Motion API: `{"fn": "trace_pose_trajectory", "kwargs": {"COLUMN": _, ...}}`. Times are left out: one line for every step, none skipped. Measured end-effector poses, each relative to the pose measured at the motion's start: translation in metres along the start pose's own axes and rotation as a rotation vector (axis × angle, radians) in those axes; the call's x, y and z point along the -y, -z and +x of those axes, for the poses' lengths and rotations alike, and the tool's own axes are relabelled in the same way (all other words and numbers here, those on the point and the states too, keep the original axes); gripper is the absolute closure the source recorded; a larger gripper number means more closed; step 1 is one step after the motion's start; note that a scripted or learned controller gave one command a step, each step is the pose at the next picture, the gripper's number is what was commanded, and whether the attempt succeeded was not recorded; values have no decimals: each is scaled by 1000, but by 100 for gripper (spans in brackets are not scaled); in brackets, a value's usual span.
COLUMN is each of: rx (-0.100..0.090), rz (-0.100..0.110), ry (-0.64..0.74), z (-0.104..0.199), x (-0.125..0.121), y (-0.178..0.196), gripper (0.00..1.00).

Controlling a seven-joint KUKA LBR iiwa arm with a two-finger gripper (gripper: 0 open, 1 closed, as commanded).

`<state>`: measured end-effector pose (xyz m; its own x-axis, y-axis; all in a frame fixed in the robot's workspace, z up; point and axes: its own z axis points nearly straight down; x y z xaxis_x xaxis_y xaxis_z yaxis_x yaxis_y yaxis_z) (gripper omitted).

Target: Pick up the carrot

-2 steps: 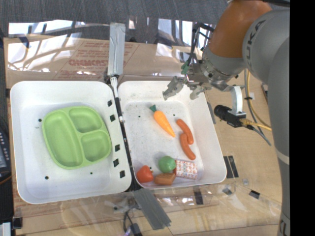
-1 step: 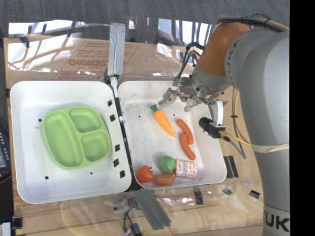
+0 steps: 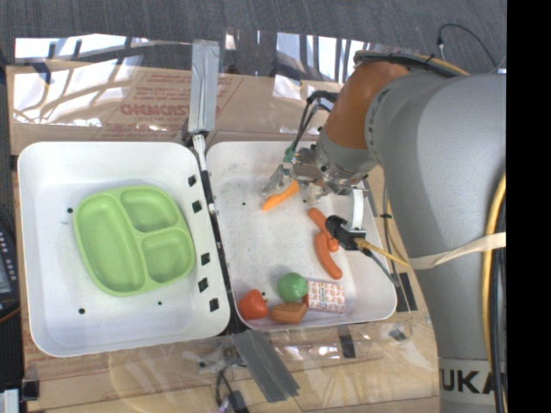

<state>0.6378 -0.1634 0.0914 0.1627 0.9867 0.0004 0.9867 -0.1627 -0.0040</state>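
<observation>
Carrot [image 3: 280, 198]: lying just below the gripper [image 3: 295, 181], looking light, stiff, slippery.
Gripper: fingers spreading apart, gripping nothing.
Hold: carrot's middle, judging best.

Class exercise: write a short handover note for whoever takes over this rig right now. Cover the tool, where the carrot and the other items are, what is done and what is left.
Tool: low over the top of the right bin, right beside the carrot; whether it is open or shut cannot be told.
Carrot: lying on the bin floor at the tool's tip, not lifted.
Other items: two sausages along the right side; red tomato, green ball and a packet near the bottom edge. Green divided plate in the left bin.
Done: approach to the carrot.
Left: grasp and lift.
</observation>
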Motion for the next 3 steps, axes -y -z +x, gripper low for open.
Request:
{"fn": "trace_pose_trajectory", "kwargs": {"rx": 0, "rz": 4, "ry": 5, "z": 1, "x": 0, "y": 10, "gripper": 100}}
{"fn": "trace_pose_trajectory", "kwargs": {"rx": -1, "rz": -5, "ry": -46, "z": 70, "x": -3, "y": 130, "gripper": 100}}
{"fn": "trace_pose_trajectory", "kwargs": {"rx": 0, "rz": -5, "ry": -180, "z": 90, "x": -4, "y": 247, "gripper": 100}}
